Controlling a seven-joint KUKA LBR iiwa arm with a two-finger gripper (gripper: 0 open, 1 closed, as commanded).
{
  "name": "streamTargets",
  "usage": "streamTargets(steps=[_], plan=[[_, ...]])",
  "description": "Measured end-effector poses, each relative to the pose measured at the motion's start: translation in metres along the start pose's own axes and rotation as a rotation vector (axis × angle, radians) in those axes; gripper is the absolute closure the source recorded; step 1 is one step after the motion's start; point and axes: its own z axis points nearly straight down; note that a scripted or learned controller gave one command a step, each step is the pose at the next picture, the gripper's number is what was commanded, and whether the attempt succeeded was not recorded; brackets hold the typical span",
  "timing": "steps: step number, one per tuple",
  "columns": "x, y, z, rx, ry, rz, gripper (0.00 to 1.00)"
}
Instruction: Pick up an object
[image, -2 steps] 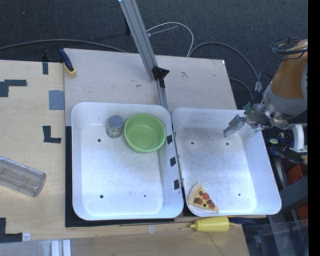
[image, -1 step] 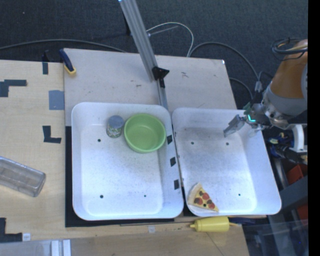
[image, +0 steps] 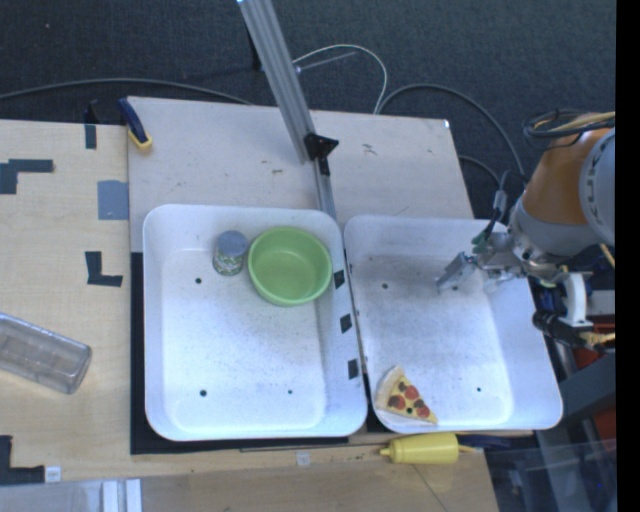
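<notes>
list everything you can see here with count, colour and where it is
bowl: 1, green, left bin, upper middle
can: 1, grey top, left bin, touching the bowl's left side
pizza slice: 1, yellow with red spots, right bin, lower left corner
bins: 2, white, side by side on the bench
mustard bottle: 1, yellow, on the bench just below the right bin
clear container: 1, transparent, lying on the bench at far left
clamp: 1, blue and yellow, upper left
arm: 1, grey and orange, right
gripper: 1, over the right bin's upper part

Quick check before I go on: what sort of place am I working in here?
Probably a robotics lab test bench: two white bins taped to a wooden board, toy props like a pizza slice and green bowl, loose cables.
</notes>
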Motion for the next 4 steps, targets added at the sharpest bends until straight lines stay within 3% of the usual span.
streamTargets(steps=[1, 2, 4], plan=[[0.0, 0.001, 0.051, -0.009, -0.003, -0.001, 0.0], [0.001, 0.001, 0.04, -0.007, -0.001, -0.003, 1.0], [-0.006, 0.003, -0.085, -0.012, -0.002, 0.0, 1.0]])
